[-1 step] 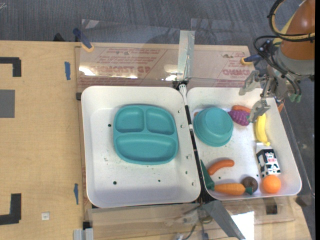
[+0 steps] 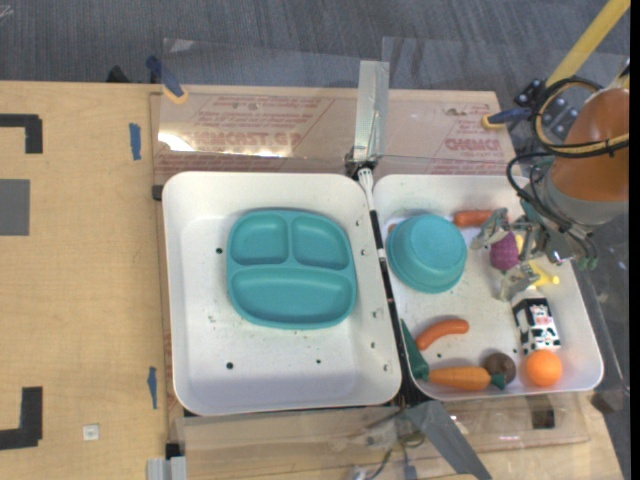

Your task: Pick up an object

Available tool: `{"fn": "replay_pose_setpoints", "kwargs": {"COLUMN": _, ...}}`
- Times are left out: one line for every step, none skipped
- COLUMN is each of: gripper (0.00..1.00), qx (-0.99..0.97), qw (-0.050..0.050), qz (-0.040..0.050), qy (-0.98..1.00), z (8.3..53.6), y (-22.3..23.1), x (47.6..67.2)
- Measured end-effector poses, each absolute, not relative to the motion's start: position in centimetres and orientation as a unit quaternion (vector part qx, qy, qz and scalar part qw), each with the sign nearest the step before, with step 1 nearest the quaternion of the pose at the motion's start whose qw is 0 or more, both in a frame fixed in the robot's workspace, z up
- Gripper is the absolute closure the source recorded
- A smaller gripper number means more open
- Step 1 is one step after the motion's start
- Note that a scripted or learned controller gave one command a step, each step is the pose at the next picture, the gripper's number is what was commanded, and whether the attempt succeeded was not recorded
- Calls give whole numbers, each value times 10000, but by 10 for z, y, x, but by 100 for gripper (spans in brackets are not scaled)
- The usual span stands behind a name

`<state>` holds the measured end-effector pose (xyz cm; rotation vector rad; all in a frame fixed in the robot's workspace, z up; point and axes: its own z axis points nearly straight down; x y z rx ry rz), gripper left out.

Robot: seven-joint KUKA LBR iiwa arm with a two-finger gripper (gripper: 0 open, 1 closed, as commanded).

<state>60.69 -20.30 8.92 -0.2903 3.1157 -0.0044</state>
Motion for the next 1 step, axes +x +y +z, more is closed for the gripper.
{"fn": "replay_pose_setpoints", "kwargs": {"gripper": 0, "qx": -901, "qw": 59, "qz": -40, "qy": 9959, "z": 89, "y": -159, "x": 604}}
